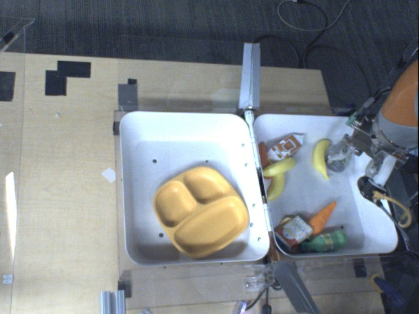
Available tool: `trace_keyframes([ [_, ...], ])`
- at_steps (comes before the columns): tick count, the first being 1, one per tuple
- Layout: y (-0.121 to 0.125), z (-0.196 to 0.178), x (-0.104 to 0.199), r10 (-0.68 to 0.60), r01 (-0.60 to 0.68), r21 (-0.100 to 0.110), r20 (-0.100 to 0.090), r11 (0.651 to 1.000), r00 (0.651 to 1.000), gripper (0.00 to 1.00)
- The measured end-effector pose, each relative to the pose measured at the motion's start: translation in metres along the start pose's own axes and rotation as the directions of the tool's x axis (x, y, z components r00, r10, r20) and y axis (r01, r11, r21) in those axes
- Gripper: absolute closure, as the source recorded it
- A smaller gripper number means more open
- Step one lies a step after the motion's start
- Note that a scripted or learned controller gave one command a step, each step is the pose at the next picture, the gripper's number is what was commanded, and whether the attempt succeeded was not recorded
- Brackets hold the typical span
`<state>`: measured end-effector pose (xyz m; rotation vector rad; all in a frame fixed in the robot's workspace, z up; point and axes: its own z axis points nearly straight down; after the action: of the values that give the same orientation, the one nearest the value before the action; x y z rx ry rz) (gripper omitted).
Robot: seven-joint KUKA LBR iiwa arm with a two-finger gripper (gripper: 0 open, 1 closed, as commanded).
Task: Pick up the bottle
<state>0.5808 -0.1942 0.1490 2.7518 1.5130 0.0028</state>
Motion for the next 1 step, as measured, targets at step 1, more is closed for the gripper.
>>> trace_keyframes([
  [1,-0.079,0.0561,-0.0037,0.115,-0.115,0.003,0.0,0.993,0.993,0.0],
])
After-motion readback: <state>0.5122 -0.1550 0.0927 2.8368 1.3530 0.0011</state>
